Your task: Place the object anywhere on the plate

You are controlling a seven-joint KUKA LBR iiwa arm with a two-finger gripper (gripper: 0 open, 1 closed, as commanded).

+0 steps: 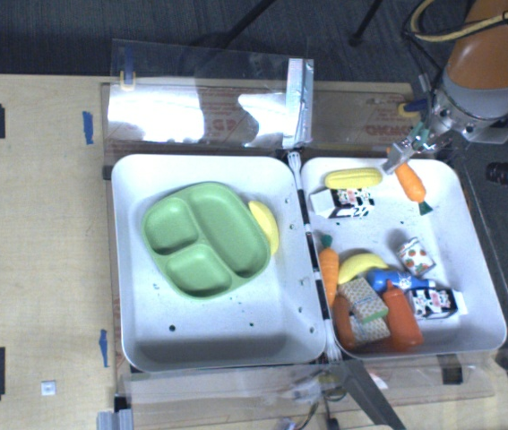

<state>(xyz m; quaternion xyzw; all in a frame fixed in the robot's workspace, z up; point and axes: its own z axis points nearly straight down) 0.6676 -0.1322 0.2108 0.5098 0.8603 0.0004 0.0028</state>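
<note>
A green divided plate (205, 237) lies in the left white bin (146, 330). A yellow piece (266, 226) rests against the plate's right edge. My gripper (400, 159) is over the far edge of the right bin (477, 267). It is shut on the upper end of a small orange carrot (410, 184). The carrot hangs tilted, with its green tip pointing down and right. The plate is well to the left of the gripper, across the divide between the bins.
The right bin holds a yellow banana (352, 178), a cow-patterned box (350, 202), a second carrot (328, 271), a small patterned cube (417, 258) and several toys piled at its near edge. A clear plastic sheet (209, 106) stands behind the left bin.
</note>
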